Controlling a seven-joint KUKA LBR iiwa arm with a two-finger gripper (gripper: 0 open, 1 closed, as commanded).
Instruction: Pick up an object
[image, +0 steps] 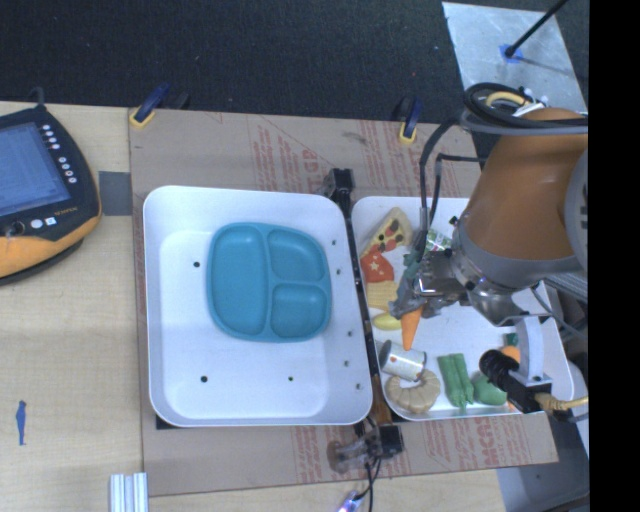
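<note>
My gripper (413, 300) hangs low over the middle of the right bin (556, 372), its grey and orange arm covering the bin's right half. Just under its tip lies an orange toy carrot (411, 326), pointing toward the front. I cannot see whether the carrot is between the jaws. To the left of the gripper lie a pizza slice (389, 232), a red piece (377, 266) and a small yellow piece (385, 322). A pale bagel (413, 392) and green pieces (455, 379) rest near the bin's front edge.
The left bin (170, 385) holds a blue divided plate (268, 281). A tablet-like pendant with an orange rim (40, 195) lies on the bench at far left. Clamps sit along the cardboard's back edge (150, 102).
</note>
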